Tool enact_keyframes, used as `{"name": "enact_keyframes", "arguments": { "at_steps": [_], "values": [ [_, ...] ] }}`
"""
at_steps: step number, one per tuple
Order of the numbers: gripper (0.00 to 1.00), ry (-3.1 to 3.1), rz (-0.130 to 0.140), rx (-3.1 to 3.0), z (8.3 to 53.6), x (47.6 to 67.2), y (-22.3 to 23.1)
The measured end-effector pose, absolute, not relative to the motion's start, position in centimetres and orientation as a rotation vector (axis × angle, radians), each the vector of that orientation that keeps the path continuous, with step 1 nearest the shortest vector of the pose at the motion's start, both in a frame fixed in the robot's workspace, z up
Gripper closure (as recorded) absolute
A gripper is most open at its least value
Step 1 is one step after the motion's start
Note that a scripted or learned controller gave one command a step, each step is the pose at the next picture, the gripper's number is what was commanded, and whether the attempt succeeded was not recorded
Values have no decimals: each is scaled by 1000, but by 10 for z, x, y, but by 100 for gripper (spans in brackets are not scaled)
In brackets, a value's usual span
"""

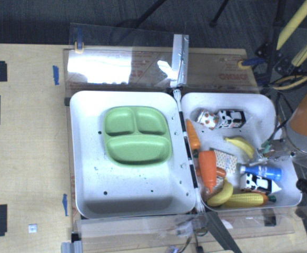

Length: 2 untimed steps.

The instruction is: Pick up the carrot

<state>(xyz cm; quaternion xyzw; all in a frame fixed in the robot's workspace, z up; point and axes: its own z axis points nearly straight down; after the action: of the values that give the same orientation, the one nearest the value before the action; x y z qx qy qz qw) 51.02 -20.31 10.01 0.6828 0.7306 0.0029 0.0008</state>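
Observation:
The carrot (207,171), thick and orange, lies lengthwise in the left part of the right bin (264,105), close to the wall between the bins. Its lower end rests against a yellow banana (221,193). The arm, with its orange band (305,117), comes in over the right bin's right rim. My gripper (270,150) hangs low near that rim, just above a blue toy (264,172) and well to the right of the carrot. Nothing of the carrot is near it.
The right bin also holds a slim orange piece (193,136), a second banana (241,146), a corn cob (246,199), a black-and-white cow toy (230,118) and a patterned card (227,162). A green divided plate (138,135) sits in the left bin (85,157).

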Motion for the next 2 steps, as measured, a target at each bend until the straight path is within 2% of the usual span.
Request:
{"name": "enact_keyframes", "arguments": {
  "at_steps": [1,2],
  "values": [
    [100,1898,-1,2504,140,479,-138],
    [100,1444,-2,2790,181,499,-112]
  ]
}}
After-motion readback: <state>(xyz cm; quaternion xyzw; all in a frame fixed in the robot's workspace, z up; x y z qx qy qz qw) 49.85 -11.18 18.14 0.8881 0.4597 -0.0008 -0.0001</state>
